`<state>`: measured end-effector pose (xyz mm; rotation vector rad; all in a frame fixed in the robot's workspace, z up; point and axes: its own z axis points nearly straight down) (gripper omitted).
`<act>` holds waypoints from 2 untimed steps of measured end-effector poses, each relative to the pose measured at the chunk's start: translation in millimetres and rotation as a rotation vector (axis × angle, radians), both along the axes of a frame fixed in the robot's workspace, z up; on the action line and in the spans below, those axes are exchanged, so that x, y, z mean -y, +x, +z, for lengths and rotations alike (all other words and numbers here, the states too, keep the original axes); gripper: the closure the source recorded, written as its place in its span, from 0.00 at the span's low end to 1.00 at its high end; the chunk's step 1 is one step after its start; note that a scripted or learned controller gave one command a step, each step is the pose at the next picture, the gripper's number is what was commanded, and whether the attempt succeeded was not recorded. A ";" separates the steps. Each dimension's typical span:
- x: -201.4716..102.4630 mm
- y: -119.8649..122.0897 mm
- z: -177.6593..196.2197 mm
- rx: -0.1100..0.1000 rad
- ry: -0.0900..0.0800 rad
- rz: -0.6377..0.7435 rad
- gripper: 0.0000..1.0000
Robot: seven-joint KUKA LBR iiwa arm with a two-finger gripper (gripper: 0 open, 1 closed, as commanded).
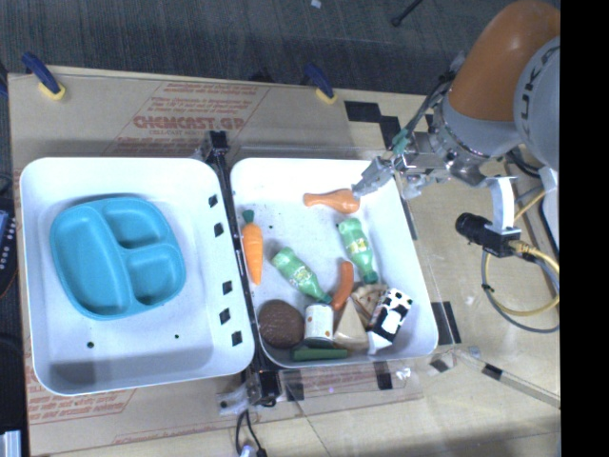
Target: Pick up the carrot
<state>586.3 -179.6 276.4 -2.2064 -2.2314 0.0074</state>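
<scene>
The carrot (pixel 252 250), orange with a green top, lies lengthwise along the left wall of the right bin (pixel 285 174). My gripper (pixel 371 179) hovers over the bin's far right corner. Its tip is just right of an orange drumstick toy (pixel 331 199) and well away from the carrot. Nothing shows between the fingers.
The right bin also holds two green bottles (pixel 297 272) (pixel 356 241), a slim orange piece (pixel 343 282), a brown round item (pixel 281 322), a small can (pixel 319 322) and a black-and-white cow toy (pixel 390 314). A blue divided plate (pixel 119 255) sits in the left bin (pixel 38 350).
</scene>
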 end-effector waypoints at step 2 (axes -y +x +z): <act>-73.7 31.2 -185.9 -0.004 -0.001 -0.053 0.00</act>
